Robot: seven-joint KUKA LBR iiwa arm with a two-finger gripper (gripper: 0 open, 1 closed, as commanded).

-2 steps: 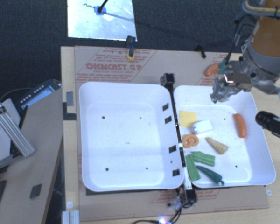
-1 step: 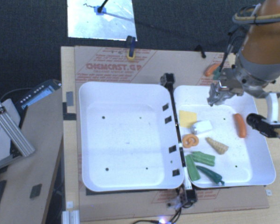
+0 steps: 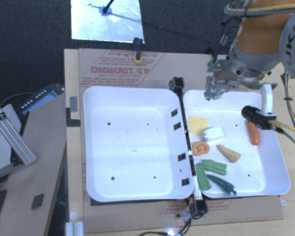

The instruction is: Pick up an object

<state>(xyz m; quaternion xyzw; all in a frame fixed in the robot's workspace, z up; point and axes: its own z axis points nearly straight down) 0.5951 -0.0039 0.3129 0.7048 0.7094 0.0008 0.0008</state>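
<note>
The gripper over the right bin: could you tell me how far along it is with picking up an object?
Nothing looks picked yet. The gripper hangs above the right bin's far edge with nothing visible between its fingers. The yellow block, white block, orange ring, cone, green pieces and carrot all lie in the bin. Descending, gripping and lifting remain.

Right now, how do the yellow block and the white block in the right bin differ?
The yellow block is the larger; the white block is smaller. Yellow sits nearer the divider and farther up the bin; white lies just below and to its right. Yellow looks flat and squarish; white is more oblong. Both lie in the right bin, close together, apart from the gripper.
</note>
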